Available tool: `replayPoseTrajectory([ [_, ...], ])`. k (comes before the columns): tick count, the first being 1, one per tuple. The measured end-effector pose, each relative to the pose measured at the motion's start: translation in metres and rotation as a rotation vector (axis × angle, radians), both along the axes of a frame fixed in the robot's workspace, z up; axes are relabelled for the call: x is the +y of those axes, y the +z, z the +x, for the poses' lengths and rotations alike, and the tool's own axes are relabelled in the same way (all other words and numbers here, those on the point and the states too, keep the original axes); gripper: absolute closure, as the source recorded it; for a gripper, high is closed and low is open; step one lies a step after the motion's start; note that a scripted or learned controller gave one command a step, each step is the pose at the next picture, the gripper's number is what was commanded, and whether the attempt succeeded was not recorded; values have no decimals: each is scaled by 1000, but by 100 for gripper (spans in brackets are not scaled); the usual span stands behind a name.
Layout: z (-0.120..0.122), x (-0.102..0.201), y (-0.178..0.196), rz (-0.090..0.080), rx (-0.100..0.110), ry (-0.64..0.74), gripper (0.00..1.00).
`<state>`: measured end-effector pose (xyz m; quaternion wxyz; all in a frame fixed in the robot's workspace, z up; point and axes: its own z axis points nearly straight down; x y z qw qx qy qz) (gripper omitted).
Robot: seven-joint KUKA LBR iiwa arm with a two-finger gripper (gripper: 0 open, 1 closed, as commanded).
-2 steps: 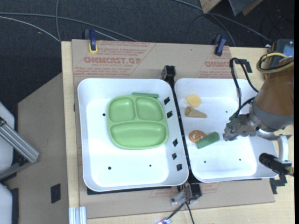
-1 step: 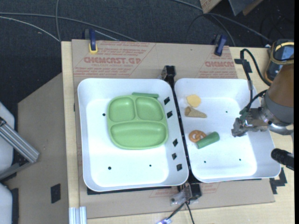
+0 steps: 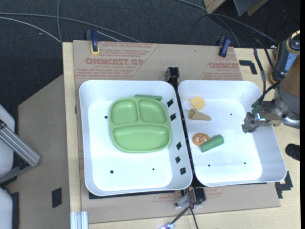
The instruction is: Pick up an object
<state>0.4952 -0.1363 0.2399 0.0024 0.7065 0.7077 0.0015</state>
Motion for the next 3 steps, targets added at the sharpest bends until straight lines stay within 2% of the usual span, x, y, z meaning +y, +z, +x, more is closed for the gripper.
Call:
replayPoseTrajectory([
  [1,9,57,-12,4,8,4,100],
  [2,16,102,-5,3,4,5,100],
  [3,13,158,-9,5,8,5,100],
])
